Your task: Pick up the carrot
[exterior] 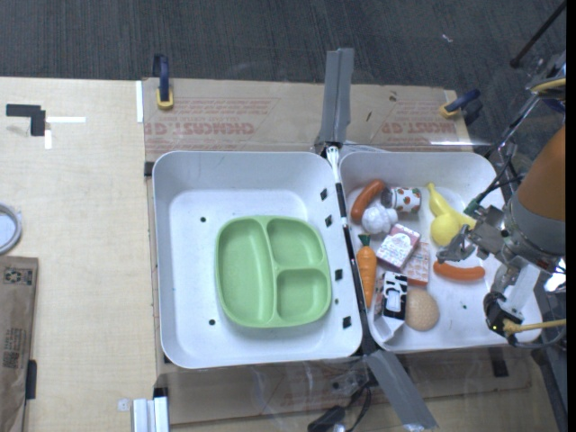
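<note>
You have the carrot lying at nine o'clock in the right bin, along its left wall, just beside a pink carton. The gripper hangs at three o'clock of that bin, above a red chili and a yellow fruit; you cannot tell how it stands. The green plate sits mid left bin.

Even, bright overhead light falls on the bench, and the two white bins look almost washed out, with only soft, faint shadows beneath the green plate. The far floor stays dark. Focus is fairly sharp throughout, though the arm at the right is slightly soft.
</note>
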